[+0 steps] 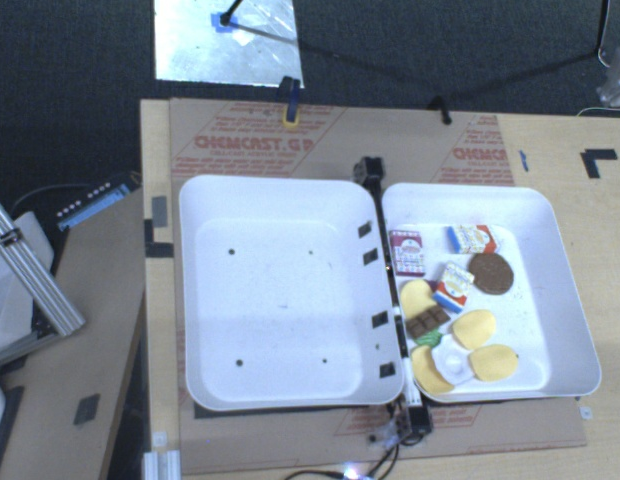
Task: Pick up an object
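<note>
Objects for picking sit clustered in the right bin, toward its left wall; the tool's state I cannot tell. Best bet looks like the brown disc, apart from the crowded yellow pieces. The left bin sits alongside.

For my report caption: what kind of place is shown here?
Probably a robot grasping test bench in a lab: two white bins on a cardboard-covered table, toy food items in the right bin, cables across dark carpet.

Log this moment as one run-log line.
task: pick up an object | right bin: toy food pile incl. brown cookie, red card | left bin: nothing inside | pick: not yet done
</note>
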`<state>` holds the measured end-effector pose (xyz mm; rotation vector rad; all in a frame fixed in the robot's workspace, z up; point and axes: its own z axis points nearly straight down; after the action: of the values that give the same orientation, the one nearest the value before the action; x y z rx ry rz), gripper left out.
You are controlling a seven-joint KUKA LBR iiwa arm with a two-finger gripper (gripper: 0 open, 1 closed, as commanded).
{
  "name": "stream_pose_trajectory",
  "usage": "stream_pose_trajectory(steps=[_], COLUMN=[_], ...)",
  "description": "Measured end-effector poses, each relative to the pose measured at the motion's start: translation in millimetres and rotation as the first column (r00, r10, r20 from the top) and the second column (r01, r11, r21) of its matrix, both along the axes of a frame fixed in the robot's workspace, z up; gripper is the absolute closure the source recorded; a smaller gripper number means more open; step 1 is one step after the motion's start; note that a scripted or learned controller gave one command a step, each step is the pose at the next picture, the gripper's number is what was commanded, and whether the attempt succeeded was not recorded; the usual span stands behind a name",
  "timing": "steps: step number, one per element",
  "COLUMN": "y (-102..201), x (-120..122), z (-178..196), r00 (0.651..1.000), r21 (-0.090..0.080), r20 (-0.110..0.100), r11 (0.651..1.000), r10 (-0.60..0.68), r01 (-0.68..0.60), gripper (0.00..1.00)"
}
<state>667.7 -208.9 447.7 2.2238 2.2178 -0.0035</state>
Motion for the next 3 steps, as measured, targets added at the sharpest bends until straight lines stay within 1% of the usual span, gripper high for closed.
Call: stream_pose_trajectory(steps=[1,2,3], y=[12,40,111], x=[1,-1,1], z=[-7,-183,-214], r00=[1.0,1.0,1.0], r21=[0.001,0.007,0.005], r20=[0.004,-0.012,0.0], r11=[1.0,1.0,1.0], r10=[0.006,0.008,0.013], r01=[-0.006,-0.008,-0.013], gripper=[1.0,1.0,1.0])
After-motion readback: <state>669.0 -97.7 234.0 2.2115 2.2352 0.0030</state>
